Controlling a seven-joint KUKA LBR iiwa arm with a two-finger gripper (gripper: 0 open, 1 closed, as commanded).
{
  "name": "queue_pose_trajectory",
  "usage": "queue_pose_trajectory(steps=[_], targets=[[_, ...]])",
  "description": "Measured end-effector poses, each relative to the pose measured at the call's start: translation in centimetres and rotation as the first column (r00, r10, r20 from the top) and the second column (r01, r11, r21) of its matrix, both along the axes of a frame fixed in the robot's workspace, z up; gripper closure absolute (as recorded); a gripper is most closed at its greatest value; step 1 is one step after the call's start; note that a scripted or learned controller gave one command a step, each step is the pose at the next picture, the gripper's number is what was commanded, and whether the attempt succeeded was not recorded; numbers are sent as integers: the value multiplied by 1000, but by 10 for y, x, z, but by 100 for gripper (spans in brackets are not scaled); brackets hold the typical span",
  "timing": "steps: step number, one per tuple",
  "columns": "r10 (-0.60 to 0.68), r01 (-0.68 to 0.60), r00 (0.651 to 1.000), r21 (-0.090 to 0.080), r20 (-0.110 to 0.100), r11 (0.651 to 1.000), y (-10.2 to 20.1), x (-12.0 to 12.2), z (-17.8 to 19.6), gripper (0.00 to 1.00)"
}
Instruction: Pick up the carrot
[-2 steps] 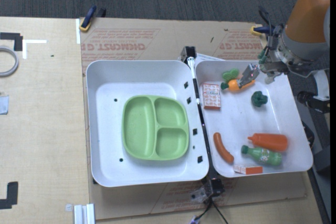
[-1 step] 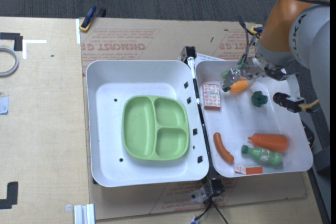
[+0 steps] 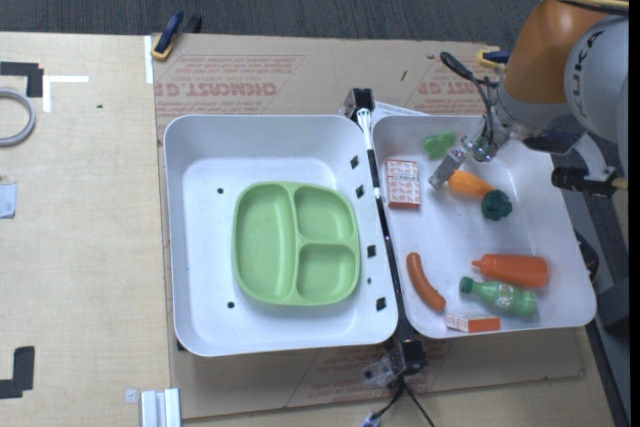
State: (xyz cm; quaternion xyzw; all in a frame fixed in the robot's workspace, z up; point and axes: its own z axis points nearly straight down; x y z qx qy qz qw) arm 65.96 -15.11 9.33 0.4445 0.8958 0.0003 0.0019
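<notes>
Carrot (image 3: 468, 183) is lying in the right bin (image 3: 560, 315); I'm hovering the hand (image 3: 447, 173) at its left end for a grasp, though whether it's open I cannot tell.

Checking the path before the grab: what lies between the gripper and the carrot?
Nothing. In the camera view, the gripper sits right at the carrot's left end, with no object between them.

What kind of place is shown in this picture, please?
Probably a robotics lab test bench: two white bins sit clamped on cardboard, toy food such as a carrot lies in one, and a robot's pincer reaches in.
</notes>
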Motion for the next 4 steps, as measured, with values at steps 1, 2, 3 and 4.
queue_pose_trajectory(steps=[1, 2, 3, 4], targets=[[-128, 128, 992, 0, -2, 992, 47, -26, -1, 0], [25, -25, 1000, 1, -3, 1000, 31, -52, -1, 0], [22, -22, 1000, 0, 0, 1000, 31, -51, 9, 100], [19, -19, 1000, 0, 2, 1000, 30, -50, 19, 100]])
